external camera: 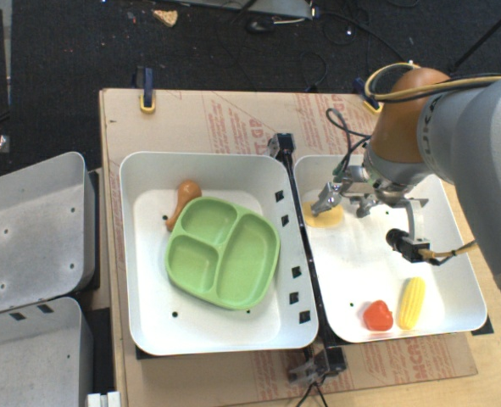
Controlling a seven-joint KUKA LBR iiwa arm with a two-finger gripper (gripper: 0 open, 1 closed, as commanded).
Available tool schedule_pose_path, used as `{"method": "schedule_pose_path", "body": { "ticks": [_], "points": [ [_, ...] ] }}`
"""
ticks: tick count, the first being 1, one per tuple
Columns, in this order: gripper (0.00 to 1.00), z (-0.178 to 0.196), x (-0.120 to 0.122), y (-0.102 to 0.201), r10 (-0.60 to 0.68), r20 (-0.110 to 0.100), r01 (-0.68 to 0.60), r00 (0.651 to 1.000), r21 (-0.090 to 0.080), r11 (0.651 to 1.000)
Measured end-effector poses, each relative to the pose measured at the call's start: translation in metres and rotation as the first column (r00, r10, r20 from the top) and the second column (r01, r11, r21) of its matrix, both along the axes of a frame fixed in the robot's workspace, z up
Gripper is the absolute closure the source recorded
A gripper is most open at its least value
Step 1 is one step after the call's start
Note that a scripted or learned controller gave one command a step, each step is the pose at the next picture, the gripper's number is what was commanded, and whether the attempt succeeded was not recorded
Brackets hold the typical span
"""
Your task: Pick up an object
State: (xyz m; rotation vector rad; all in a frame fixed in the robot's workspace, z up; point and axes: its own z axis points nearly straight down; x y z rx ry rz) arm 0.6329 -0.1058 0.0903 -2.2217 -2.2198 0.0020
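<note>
From the overhead camera, the gripper (345, 195) hangs low over the right bin (462, 299), just beside a pale yellow object (325, 218) near the bin's left wall — whether the gripper is released or clenched cannot be told. Toward the bin's front lie a red object (378, 315) and a corn cob (411, 303). The left bin (140, 312) carries a green divided plate (223, 252), an orange drumstick (183, 199) touching its rim.

Robotics lab test bench

A grey arm (453, 134) with trailing cables reaches over two white bins (140, 312) on a clamped cardboard-covered bench (216, 117); loose wires (335, 24) lie on the dark carpeted floor beyond the bench's far edge.
</note>
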Motion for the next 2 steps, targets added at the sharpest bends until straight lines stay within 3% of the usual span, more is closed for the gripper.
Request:
{"method": "schedule_pose_path", "body": {
  "ticks": [1, 2],
  "points": [
    [1.0, 0.013, 0.001, 0.0, 0.0, 0.005, 0.0, 1.0, -0.001, 1.0],
    [1.0, 0.067, -0.008, 0.001, -0.001, 0.005, 0.001, 1.0, 0.0, 1.0]
  ]
}}
